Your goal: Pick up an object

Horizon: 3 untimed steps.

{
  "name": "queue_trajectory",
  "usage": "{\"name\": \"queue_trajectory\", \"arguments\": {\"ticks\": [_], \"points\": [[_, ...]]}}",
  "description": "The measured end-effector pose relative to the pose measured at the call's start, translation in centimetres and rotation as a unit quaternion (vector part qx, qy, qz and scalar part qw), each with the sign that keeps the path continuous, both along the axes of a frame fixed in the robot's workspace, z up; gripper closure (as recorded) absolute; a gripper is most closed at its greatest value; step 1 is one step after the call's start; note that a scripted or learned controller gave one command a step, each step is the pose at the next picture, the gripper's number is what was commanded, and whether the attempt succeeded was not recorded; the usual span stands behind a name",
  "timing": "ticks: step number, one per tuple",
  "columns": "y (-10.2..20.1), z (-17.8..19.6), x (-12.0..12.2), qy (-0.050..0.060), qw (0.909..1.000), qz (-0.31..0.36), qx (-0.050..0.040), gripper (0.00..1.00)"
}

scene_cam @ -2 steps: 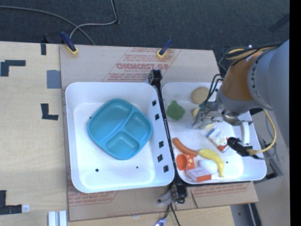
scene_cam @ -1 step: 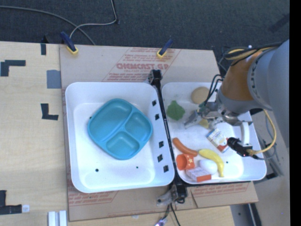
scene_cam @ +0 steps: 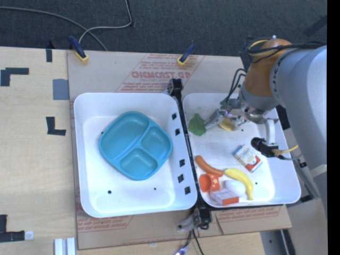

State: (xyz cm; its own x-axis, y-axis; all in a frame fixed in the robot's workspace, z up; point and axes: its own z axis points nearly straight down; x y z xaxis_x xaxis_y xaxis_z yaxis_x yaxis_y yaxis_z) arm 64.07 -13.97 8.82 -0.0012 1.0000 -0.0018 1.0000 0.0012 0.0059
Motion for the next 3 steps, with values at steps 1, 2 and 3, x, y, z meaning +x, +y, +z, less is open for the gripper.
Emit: {"name": "queue_trajectory", "arguments": {"ticks": [1, 2, 3], "points": [[1.0, 0.0, 3.0, -0.001, 1.0, 0.0, -0.001, 0.0], [4.3, 0.0, 2.1, -0.001, 1.0, 0.0, -0.0011, 0.0], [-0.2, 0.1, 3.0, -0.001, 1.0, 0.0, -0.0003, 0.0]]}}
